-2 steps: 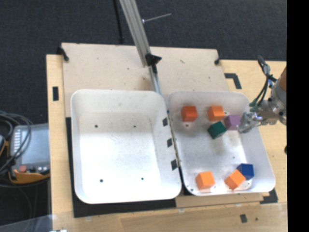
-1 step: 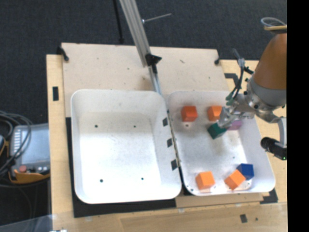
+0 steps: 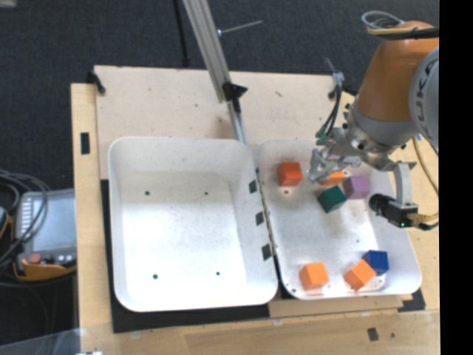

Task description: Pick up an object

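Green cube (image 3: 332, 198) tilted, purple cube (image 3: 359, 186) beside, right bin (image 3: 399, 250)

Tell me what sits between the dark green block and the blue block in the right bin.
Nothing: the camera view shows bare white bin floor between the dark green block and the blue block.

Robotics lab: plywood bench (image 3: 185, 102) w/ two white bins (image 3: 118, 198), alu camera mast (image 3: 207, 35), dark carpet (image 3: 74, 21).

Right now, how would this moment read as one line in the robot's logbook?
hand: low in right bin | nearest: green cube, purple cube, small orange piece | grasp: not confirmed | left bin: no cubes
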